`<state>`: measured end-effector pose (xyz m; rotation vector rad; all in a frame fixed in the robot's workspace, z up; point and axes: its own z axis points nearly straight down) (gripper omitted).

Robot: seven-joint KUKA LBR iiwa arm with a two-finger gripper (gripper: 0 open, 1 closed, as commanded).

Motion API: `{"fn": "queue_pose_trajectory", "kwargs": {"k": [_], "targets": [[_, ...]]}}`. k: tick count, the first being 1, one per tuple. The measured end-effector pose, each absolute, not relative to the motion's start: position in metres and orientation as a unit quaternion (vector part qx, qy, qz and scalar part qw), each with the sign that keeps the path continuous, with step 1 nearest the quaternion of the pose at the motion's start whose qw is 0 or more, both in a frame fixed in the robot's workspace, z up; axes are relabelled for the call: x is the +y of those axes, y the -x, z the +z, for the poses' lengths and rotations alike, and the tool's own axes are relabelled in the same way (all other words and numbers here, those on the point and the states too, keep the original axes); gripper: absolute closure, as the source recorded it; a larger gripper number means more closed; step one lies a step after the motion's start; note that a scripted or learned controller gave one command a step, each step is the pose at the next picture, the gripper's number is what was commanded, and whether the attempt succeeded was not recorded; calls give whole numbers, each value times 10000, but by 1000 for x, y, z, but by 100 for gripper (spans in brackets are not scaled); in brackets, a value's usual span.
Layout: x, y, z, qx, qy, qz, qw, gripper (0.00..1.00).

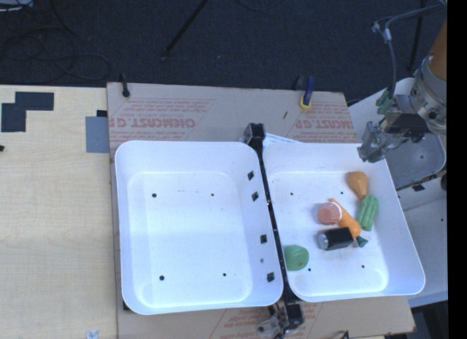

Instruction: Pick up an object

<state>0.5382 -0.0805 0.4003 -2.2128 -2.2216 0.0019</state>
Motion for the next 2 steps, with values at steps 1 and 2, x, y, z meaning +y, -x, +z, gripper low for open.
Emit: {"fn": "queue_pose_trajectory", "kwargs": {"k": [1,2], "targets": [[-82,-542,399,-7079,7063,10,12,0],[-121,-544,192,-7061,7081,57,72,0]]}}
